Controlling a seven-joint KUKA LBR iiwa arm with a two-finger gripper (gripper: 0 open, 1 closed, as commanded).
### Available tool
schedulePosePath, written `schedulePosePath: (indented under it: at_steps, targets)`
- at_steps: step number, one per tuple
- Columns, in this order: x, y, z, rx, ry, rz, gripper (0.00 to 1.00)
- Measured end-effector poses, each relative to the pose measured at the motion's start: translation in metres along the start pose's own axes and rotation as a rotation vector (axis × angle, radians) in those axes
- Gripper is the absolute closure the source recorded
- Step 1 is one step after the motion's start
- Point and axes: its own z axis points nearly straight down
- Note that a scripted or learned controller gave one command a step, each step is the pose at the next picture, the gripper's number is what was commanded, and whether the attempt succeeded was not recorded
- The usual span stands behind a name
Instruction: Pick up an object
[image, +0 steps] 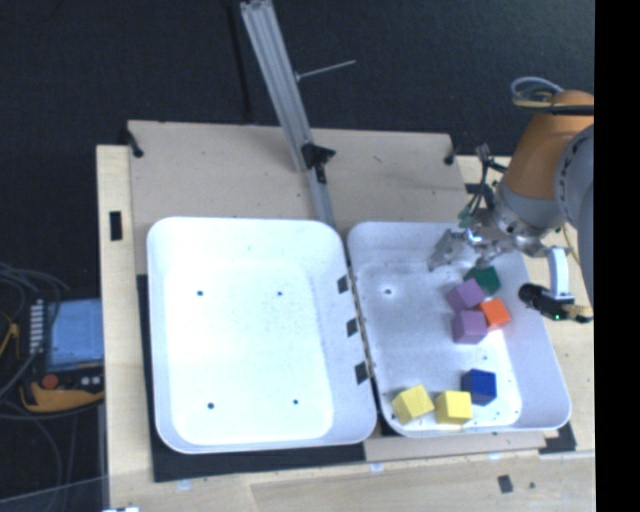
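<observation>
My gripper hangs over the back part of the right bin, its fingers spread open with nothing between them. Just in front of it and to the right lies a dark green block. Below that sit two purple blocks and an orange block, bunched together. A blue block and two yellow blocks lie near the bin's front edge.
The left bin stands beside the right one, their rims touching. A slanted metal rail runs from the top of the view down to the gap between the bins. The arm's grey and orange wrist looms at the right.
</observation>
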Motion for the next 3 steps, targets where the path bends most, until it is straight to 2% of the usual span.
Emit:
schedulePosePath:
  at_steps: [1,2,3]
  targets:
    - [-0.001,0.001,0.034,0.002,0.001,-0.002,0.0]
    - [-0.002,0.002,0.022,-0.001,-0.001,-0.003,1.0]
    - [-0.002,0.001,-0.023,-0.001,0.002,0.0,1.0]
